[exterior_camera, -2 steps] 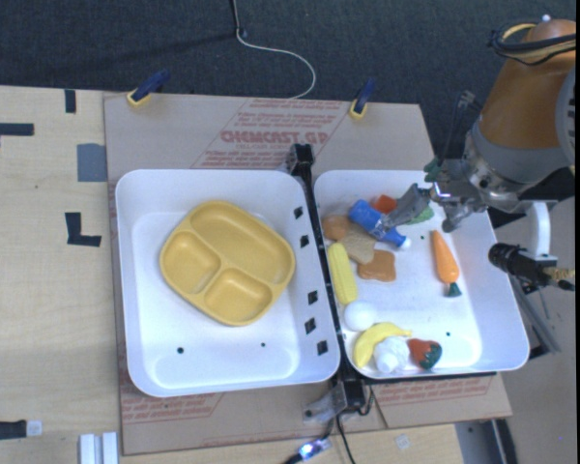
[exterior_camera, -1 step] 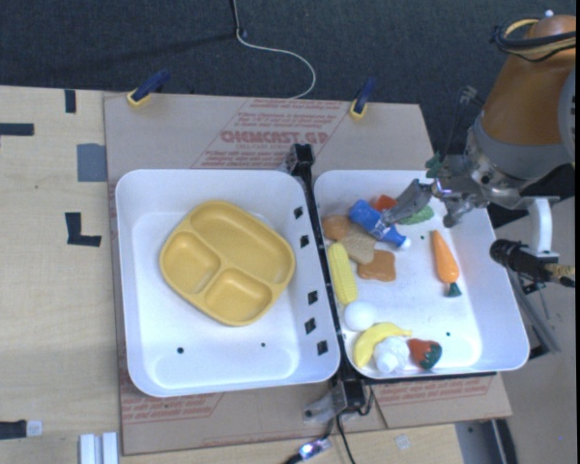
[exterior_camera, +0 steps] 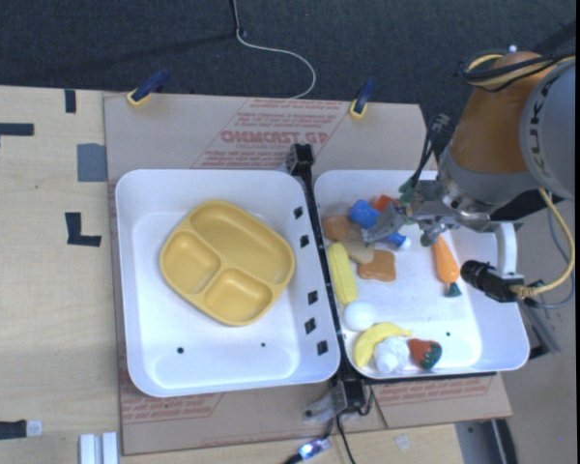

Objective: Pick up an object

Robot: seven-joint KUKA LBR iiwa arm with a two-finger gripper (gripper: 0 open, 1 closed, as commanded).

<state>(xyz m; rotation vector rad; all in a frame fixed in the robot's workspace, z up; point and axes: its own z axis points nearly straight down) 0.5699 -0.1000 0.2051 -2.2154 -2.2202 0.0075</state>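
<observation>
My gripper [exterior_camera: 403, 226] hangs low over the upper part of the right bin [exterior_camera: 493, 356], with the grey and orange arm reaching in from the right. Just left of it lie a blue block [exterior_camera: 362, 213] and a small orange piece [exterior_camera: 384, 202]. A smaller blue piece [exterior_camera: 394, 239] sits right at the gripper's tip; I cannot see whether it is held. A brown biscuit-like piece [exterior_camera: 377, 265] lies just below the gripper. An orange carrot [exterior_camera: 446, 259] lies to its right.
The right bin also holds a corn cob [exterior_camera: 342, 272], a tan piece [exterior_camera: 335, 227], a white egg [exterior_camera: 359, 314], a banana [exterior_camera: 375, 337], a white ball [exterior_camera: 391, 357] and a red and green fruit [exterior_camera: 426, 353]. A yellow divided plate [exterior_camera: 227, 262] lies in the left bin [exterior_camera: 145, 356].
</observation>
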